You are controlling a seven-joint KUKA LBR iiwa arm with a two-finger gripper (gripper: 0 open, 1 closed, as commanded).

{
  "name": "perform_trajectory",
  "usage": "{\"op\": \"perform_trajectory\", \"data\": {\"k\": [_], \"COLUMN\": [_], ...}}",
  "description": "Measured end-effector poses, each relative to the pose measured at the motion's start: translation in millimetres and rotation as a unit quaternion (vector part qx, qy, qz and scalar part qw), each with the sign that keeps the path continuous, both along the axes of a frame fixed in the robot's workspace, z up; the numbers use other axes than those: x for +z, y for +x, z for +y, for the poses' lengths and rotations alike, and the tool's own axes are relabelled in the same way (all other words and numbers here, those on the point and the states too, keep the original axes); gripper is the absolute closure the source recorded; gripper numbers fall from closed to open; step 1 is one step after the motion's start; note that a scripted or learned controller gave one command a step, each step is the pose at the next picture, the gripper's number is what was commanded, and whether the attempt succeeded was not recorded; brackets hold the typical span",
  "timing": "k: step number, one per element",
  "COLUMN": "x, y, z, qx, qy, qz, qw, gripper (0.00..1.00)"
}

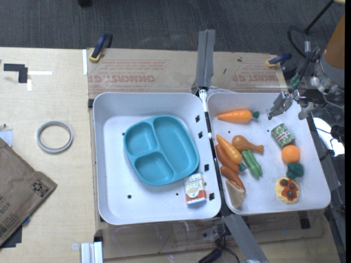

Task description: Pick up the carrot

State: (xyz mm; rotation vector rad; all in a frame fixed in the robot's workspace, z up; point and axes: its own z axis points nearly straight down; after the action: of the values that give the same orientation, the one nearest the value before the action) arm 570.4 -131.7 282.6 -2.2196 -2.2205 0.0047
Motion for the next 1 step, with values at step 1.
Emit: {"op": "perform_trajectory", "data": {"k": [1], "x": [-66.3], "y": [36.3], "z": [23.2], "qx": [-0.106], "qy": [0.0], "qz": [0.0], "qw": [0.9943], "gripper": [0.0]}}
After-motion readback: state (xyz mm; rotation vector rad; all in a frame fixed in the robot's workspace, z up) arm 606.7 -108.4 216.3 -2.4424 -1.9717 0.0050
